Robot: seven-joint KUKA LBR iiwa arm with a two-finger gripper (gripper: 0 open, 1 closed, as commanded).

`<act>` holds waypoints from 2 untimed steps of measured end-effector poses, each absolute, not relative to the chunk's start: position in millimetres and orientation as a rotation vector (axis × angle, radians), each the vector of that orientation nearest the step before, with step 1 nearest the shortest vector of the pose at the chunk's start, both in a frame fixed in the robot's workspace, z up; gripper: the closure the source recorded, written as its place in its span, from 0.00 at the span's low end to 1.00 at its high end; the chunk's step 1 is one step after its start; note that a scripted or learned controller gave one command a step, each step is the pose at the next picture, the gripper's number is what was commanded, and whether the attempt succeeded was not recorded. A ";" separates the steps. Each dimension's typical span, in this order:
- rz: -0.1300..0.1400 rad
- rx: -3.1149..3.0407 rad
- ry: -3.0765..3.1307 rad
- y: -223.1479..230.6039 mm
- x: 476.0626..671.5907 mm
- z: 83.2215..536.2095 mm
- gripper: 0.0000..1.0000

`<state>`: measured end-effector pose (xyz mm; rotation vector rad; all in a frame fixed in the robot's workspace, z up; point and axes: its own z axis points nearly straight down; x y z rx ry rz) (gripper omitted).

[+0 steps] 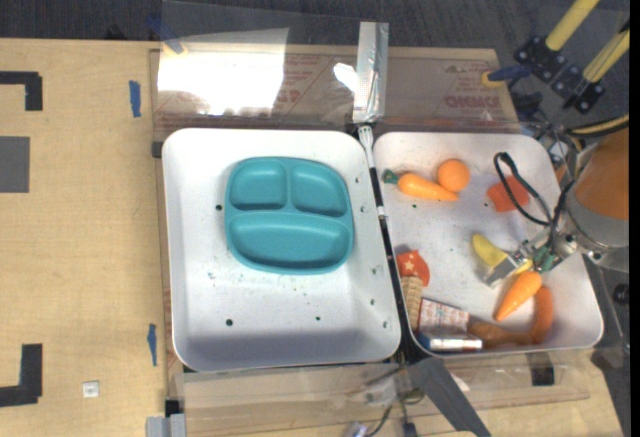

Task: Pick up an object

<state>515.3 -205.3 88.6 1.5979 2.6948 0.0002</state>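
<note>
A: Where is the gripper (522, 263) right now?

B: Low in the right bin (585, 330), near its right wall. Its fingers are shut on the upper end of an orange carrot (517, 295), which hangs below them at a slant.

A: Is the hold firm?

B: I doubt it. It has only the tip, so the carrot may swing or slide out on the lift. A yellow piece (488, 250) lies just left of the fingers and could get nudged or dragged along.

A: What else is close?

B: A brown sausage-like thing (535, 320) lies just under the carrot, touching or nearly so. A black cable (524, 187) loops above the gripper and might snag.

A: Further off?

B: A second carrot (424, 188) and an orange ball (453, 174) sit at the bin's upper left, well apart. The teal tray (290, 215) is in the left bin (190, 225).
</note>
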 end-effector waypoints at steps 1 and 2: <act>0.002 1.589 2.687 -205.3 518.9 101.4 1.00; 0.006 1.656 2.658 -175.8 572.1 88.7 1.00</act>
